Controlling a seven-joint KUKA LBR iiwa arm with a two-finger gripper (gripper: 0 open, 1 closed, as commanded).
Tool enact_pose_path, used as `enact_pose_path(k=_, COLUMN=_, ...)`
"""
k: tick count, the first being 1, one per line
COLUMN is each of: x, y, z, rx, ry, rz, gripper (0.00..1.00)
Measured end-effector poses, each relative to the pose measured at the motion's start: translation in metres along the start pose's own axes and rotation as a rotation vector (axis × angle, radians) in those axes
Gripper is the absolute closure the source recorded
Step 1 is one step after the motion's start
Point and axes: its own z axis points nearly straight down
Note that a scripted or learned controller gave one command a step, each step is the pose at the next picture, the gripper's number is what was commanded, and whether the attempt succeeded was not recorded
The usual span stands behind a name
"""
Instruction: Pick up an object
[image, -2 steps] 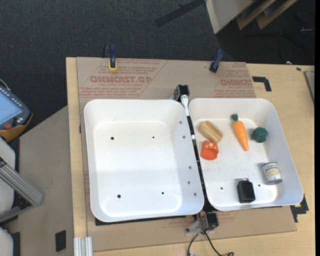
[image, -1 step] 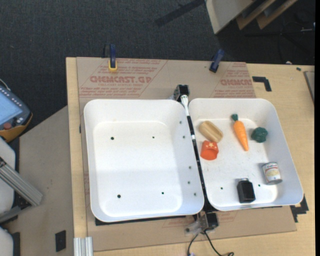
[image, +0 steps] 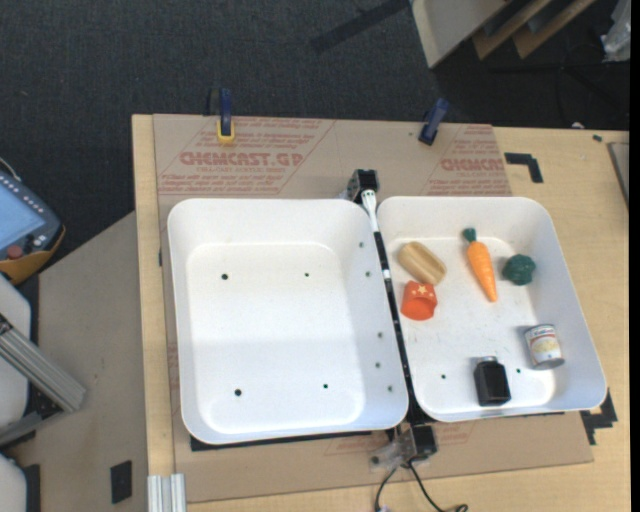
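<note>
Apparently nothing is picked yet: the carrot (image: 482, 268), bread roll (image: 422, 262), red pepper (image: 419, 300), green lump (image: 519, 268), small can (image: 543, 346) and black block (image: 491, 381) lie apart in the right bin (image: 560, 240). Next, the arm must reach in over one; the tool's state cannot be told.

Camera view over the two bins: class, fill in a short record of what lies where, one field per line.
left bin: white, shallow, holding none of the listed items
right bin: white, shallow, holds all five items
bread roll: near the divider, upper part
red pepper: just below the roll
carrot: middle, green top pointing away
green item: right of the carrot
small can: lower right
black block: near the front edge
</note>
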Motion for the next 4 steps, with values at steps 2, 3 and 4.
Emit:
enact_pose_path(k=2, x=0.019, y=-0.067, z=0.0, rx=0.01, ry=0.002, rz=0.008, gripper=1.0)
enact_pose_path(k=3, x=0.059, y=-0.047, z=0.001, rx=0.004, ry=0.001, rz=0.0, gripper=1.0)
enact_pose_path(k=4, x=0.094, y=-0.028, z=0.002, rx=0.003, ry=0.001, rz=0.0, gripper=1.0)
